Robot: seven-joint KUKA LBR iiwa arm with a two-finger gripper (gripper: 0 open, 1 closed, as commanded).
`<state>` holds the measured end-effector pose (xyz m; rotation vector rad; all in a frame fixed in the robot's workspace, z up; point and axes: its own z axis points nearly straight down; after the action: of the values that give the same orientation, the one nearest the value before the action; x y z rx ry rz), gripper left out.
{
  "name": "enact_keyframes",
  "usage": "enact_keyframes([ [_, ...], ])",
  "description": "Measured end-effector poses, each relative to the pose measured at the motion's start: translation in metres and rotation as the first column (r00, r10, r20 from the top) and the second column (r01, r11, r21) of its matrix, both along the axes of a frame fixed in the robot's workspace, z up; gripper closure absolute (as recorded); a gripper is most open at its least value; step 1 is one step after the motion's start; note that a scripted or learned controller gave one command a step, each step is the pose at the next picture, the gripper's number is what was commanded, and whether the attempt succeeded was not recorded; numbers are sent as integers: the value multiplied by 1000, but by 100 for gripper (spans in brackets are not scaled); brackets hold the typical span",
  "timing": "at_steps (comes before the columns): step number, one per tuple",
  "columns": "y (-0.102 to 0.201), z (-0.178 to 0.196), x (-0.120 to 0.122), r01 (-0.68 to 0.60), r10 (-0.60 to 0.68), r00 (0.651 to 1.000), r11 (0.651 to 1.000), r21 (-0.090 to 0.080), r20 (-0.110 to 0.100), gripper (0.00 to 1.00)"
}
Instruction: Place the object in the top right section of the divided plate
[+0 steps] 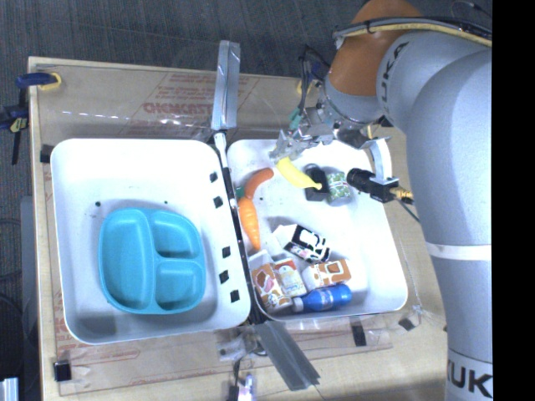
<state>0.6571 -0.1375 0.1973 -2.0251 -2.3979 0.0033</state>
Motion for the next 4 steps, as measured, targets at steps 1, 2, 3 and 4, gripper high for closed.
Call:
enact_keyframes([
  [1,32,-73,-50,-152,152,988,988,-1,3,100],
  [2,124,-5,-113,-180,180,984,984,0,2,100],
  [3,195,-6,-149,-518,518,855,855,1,0,100],
  [4,262,108,-141,-510,510,860,860,-1,4,100],
])
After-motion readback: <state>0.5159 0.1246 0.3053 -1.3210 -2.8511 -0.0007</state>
